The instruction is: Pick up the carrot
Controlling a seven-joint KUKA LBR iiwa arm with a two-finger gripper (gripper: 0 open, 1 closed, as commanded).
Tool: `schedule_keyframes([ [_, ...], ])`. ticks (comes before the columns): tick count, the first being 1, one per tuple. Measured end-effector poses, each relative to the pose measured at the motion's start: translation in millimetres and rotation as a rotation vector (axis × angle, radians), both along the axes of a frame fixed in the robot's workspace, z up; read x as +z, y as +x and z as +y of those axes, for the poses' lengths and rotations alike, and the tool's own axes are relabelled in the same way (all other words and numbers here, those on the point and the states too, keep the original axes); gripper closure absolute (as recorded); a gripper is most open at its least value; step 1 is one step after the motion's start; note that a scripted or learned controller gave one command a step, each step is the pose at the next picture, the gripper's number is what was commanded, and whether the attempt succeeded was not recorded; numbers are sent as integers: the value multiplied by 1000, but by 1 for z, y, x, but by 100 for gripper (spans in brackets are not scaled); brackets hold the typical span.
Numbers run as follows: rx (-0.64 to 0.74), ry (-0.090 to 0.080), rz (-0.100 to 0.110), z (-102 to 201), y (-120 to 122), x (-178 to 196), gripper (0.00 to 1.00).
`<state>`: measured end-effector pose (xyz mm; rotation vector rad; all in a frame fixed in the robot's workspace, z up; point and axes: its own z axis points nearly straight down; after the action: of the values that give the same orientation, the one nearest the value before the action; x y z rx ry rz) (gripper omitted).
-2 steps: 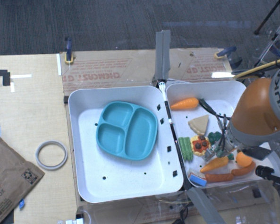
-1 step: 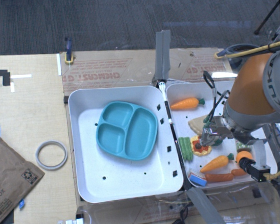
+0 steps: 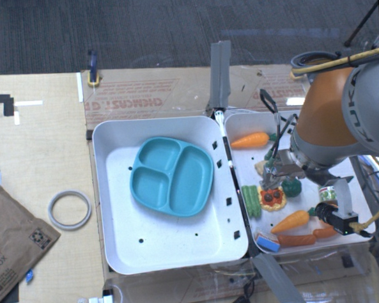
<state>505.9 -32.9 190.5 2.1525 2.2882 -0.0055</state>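
Note:
Two orange carrots lie in the right bin (image 3: 234, 127). One carrot (image 3: 249, 140) rests near the bin's far left corner. The other carrot (image 3: 291, 221) lies tilted near the front. My gripper (image 3: 272, 173) hangs between them, over the middle of the bin, just above a round orange-and-red toy (image 3: 273, 199). It is below and to the right of the far carrot and apart from both. The grey and orange arm (image 3: 328, 117) hides the bin's right part.
A teal divided plate (image 3: 172, 176) sits in the left bin (image 3: 112, 203). Around my gripper lie a green ridged piece (image 3: 251, 201), a dark green toy (image 3: 292, 187), a red sausage (image 3: 296, 240) and a blue piece (image 3: 267, 243). A tape ring (image 3: 69, 209) lies on the bench at left.

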Motion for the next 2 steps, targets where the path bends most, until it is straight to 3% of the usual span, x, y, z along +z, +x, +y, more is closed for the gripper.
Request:
schedule_keyframes([
  [1, -27, 1, 1, 38, -6, 0, 100],
  [2, 166, 0, 0, 40, 20, 0, 100],
])
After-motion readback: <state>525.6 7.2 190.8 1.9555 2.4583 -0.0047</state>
